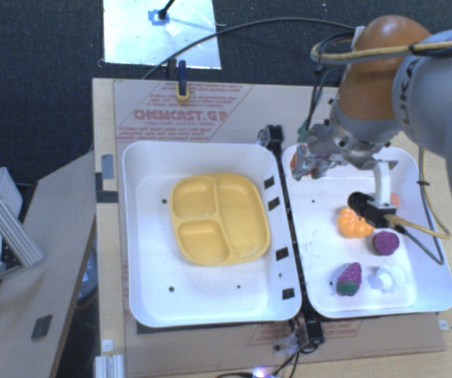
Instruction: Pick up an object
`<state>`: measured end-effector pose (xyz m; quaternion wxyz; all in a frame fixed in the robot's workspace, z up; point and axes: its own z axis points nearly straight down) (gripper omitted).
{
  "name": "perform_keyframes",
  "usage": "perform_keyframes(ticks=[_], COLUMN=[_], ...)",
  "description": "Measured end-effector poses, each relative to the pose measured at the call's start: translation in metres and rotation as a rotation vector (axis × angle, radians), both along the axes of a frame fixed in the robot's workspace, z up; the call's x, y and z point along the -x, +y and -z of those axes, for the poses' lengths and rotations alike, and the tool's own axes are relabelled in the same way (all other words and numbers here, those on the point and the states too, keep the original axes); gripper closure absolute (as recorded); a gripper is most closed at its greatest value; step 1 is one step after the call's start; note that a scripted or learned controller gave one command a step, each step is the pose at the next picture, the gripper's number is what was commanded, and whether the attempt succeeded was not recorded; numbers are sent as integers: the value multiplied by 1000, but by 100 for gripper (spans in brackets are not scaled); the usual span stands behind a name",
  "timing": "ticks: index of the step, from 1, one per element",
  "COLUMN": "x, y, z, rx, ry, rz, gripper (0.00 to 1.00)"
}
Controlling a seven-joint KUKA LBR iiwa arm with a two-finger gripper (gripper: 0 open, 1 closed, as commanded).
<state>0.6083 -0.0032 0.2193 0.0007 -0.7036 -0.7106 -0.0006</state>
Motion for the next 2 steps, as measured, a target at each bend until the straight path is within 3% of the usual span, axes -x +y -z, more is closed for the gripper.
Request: perform_keyframes(ticks=[2], x=[35], y=[107], z=[-4], rx=[0], ry=[0], rz=[0], gripper=[100])
